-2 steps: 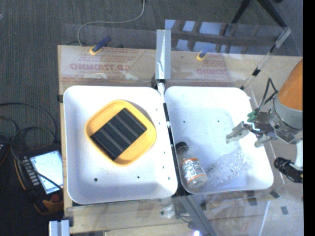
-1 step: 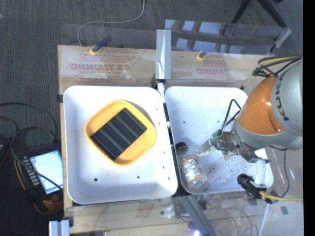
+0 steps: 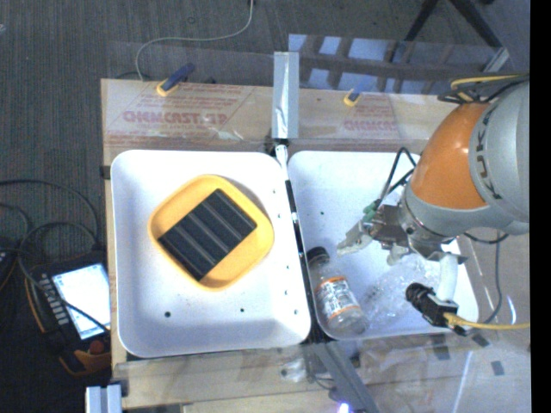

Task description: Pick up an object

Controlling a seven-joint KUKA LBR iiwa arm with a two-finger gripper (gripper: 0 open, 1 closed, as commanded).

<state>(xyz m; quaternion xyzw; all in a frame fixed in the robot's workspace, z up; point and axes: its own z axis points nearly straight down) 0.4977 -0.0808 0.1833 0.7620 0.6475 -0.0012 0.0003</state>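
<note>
1. The arm (image 3: 469, 175) reaches in over the right bin (image 3: 344, 175), its orange band and grey wrist hanging above that bin's far side. This puts the tool (image 3: 362, 235) low over the bin floor, where the loose things lie.
2. The tool points away from the arm toward the divider between the bins. Its tip is pale and blurred against the white floor, so I cannot tell how wide it stands or whether anything is in it.
3. The likeliest thing to pick is the small bottle (image 3: 334, 295), lying on its side with its dark cap nearest the tool. It sits just below and a little to the left of the tip, near the bin's front corner, apart from the tool.
4. A crumpled clear wrapper (image 3: 392, 292) lies below the tool, beside the bottle and partly under the wrist. It looks flimsy and hard to pinch.
5. The yellow tray with a black ribbed insert (image 3: 211, 231) rests in the left bin (image 3: 138, 179), well apart from the tool across the divider. It probably counts as out of this reach.
6. A black fitting with a yellow cable (image 3: 430, 304) hangs off the wrist, below and behind the tool. It belongs to the arm, not the bin.
</note>
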